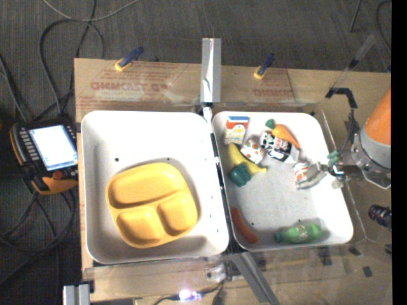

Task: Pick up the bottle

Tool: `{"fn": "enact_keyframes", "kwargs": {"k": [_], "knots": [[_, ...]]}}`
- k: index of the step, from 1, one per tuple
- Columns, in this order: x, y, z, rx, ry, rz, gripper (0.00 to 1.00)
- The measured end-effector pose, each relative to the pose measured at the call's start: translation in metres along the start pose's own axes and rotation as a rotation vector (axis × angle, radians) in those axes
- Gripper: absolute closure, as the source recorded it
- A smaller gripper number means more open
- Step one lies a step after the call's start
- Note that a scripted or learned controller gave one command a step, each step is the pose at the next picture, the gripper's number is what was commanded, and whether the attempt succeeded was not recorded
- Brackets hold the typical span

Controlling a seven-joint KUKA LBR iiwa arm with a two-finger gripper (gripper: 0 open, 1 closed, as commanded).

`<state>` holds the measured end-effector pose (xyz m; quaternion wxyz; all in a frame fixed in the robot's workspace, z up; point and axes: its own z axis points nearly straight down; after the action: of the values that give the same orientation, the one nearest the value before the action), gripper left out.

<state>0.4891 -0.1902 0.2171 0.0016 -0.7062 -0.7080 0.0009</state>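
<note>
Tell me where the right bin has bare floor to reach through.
Bare floor lies mid-bin, between the banana above, the green bottle below and the claw at right. The top is crowded: juice carton, cow toy, carrot.

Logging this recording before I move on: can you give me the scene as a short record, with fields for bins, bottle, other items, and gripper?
left bin: shallow white bin holding a yellow three-compartment plastic tray
right bin: shallow white bin holding the toys
bottle: green plastic bottle, lying on its side near the right bin's front edge, apart from the gripper
other items: small juice carton, toy carrot, yellow banana, red sausage-shaped toy
gripper: two-finger gripper over the right bin's right side, well back from the bottle; finger state unclear
</note>
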Motion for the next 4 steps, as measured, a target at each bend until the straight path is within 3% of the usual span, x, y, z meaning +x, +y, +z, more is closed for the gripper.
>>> {"fn": "enact_keyframes", "kwargs": {"k": [1, 2, 3, 4], "knots": [[0.077, -0.002, 0.109, 0.002, 0.001, -0.111, 0.00], [0.006, 0.025, 0.076, -0.001, -0.003, -0.001, 0.00], [0.047, 0.053, 0.041, 0.000, -0.002, 0.139, 0.00], [0.089, 0.101, 0.127, -0.015, -0.005, 0.197, 0.00]]}}
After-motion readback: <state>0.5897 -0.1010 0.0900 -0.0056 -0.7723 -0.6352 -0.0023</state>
